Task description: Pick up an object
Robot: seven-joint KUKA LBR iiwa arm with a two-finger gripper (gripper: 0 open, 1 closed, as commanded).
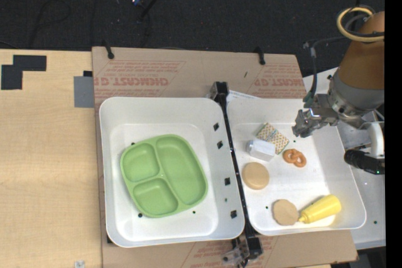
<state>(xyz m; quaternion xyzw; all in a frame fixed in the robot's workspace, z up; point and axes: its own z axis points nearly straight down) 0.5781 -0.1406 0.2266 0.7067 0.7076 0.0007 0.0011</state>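
The gripper (304,124) is seen above the upper right part of the right bin (352,198), carried by the grey arm (358,81) that enters from three o'clock. Whether it is released or clenched cannot be told from this angle, and nothing is seen held by it. No single object is named by the task, so the nearest candidate is judged to be the pretzel (294,157), which lies just at six o'clock from the gripper on the bin floor, apart from it. At about eight o'clock from the gripper a patterned packet (272,134) is found, with a small pale block (260,149) touching or just beside it. Further toward seven o'clock a round cookie (255,176) is set, and near the bin's lower edge a second cookie (285,212) is touched by a yellow bottle (321,209), whose long axis runs roughly from eight to two o'clock. In the left bin (113,128) a green divided plate (164,175) is laid, well apart from the gripper. A short descent toward six o'clock is judged to be what the pretzel would call for.
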